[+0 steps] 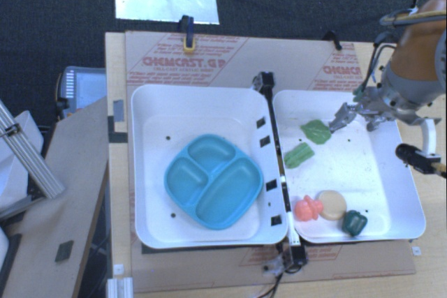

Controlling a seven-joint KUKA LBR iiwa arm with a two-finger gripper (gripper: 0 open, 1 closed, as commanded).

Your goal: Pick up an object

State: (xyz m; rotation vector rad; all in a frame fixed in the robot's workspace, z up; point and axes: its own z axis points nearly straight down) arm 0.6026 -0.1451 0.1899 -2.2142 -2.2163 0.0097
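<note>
My gripper (355,120) hangs over the upper part of the right bin (391,171), open, with nothing between its fingers. Its left finger (340,117) is just right of a light green leaf-shaped piece (316,130) and looks apart from it. A darker green oblong piece (299,154) lies below the leaf near the bin's left wall. Along the front of the same bin sit a pink-orange toy (307,209), a beige round piece (332,204) and a dark green pepper (354,222).
The left bin (150,150) holds a blue divided plate (213,180). A black divider rail (272,150) runs between the bins. The grey arm with its orange band (419,45) comes in from the right, and a black part (417,158) juts over the right bin's edge.
</note>
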